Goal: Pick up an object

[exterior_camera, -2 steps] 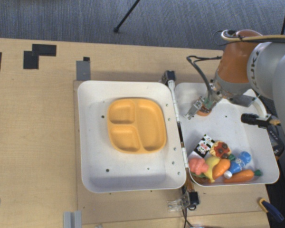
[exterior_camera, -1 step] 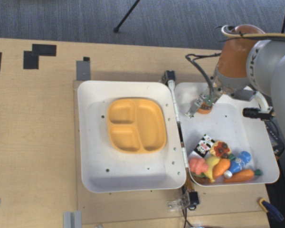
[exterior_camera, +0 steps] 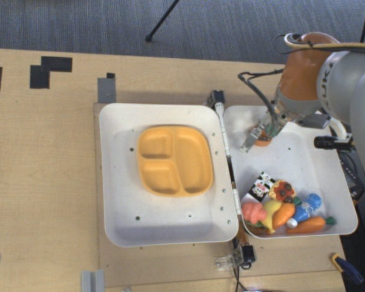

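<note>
Toys (exterior_camera: 284, 210), smooth and rounded, crowd the right bin's (exterior_camera: 328, 163) near edge; its far half lies bare. Jaws' state: cannot tell.

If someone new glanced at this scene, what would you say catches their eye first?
Probably the yellow divided plate, lying alone in the middle of the left bin. Next, the bright pile of toy food crowded into the near corner of the right bin. Then the grey arm with its orange band reaching in from the right, its gripper low over the far part of that bin, with something orange at its tip.
</note>
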Controlling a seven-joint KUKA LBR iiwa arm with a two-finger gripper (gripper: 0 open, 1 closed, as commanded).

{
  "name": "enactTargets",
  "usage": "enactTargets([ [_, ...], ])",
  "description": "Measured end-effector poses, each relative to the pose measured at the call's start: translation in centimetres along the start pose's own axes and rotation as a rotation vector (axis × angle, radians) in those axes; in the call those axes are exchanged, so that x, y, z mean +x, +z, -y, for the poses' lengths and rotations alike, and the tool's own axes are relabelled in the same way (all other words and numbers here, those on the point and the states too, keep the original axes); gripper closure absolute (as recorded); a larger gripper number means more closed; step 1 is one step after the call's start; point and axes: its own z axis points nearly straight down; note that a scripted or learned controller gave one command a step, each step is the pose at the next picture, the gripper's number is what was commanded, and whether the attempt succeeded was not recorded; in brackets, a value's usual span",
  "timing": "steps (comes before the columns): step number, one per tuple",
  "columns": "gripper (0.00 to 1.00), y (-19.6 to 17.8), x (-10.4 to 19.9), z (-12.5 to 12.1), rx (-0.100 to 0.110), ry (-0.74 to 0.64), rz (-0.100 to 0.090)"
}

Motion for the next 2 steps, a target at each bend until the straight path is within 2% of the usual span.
enactTargets([
  [1,0.0,0.0,0.0,0.0,0.0,0.0,0.0],
  [2,0.0,0.1,1.4,0.6,-0.021,0.013,0.023],
])
